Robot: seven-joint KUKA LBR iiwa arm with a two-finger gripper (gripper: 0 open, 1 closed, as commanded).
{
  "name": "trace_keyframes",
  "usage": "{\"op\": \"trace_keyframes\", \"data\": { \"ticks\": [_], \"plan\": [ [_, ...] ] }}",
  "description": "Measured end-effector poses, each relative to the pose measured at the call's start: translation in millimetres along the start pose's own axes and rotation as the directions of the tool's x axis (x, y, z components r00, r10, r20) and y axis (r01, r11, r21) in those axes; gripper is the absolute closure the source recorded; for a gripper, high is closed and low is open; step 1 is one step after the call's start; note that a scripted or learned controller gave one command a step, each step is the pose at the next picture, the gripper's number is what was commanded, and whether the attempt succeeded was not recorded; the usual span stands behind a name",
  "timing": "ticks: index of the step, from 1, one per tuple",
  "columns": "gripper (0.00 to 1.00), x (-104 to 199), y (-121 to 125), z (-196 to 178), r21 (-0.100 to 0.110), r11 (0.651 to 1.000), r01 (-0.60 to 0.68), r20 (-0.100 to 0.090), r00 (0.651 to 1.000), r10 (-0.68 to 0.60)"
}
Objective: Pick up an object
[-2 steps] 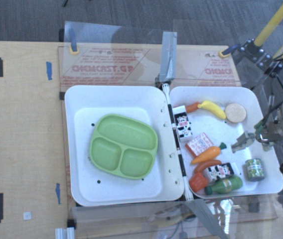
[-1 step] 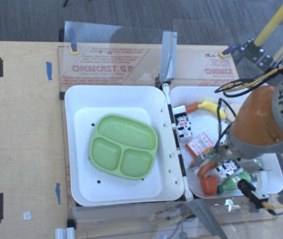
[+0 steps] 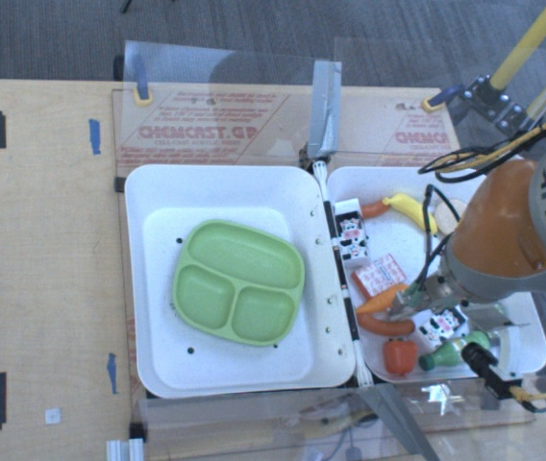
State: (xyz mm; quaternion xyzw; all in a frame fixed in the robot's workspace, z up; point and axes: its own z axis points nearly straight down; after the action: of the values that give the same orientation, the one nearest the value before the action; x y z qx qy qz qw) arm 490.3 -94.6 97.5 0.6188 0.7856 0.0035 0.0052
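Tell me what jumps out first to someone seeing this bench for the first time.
The light green plastic divided plate lies alone in the left white bin. The grey arm's orange band looms over the right white bin, where a yellow toy banana, red toy tomato and other small toys crowd together.

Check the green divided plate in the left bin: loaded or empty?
Empty. The green plate shows three bare compartments; it lies flat in the left bin.

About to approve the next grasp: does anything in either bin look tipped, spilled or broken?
Nothing stands out. The green three-compartment plate lies flat in the left white bin; the small toy foods sit loosely piled, unbroken, in the right white bin under the arm.
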Motion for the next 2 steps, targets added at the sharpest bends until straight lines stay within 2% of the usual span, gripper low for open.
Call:
{"op": "trace_keyframes", "data": {
  "ticks": [1,2],
  "plan": [
    [1.00,29.7,68.8,-86.7,0.011,0.993,-0.115,-0.002,0.993,0.115],
    [0.00,29.6,68.5,-86.4,0.012,0.993,-0.115,-0.002,0.993,0.115]
  ]
}}
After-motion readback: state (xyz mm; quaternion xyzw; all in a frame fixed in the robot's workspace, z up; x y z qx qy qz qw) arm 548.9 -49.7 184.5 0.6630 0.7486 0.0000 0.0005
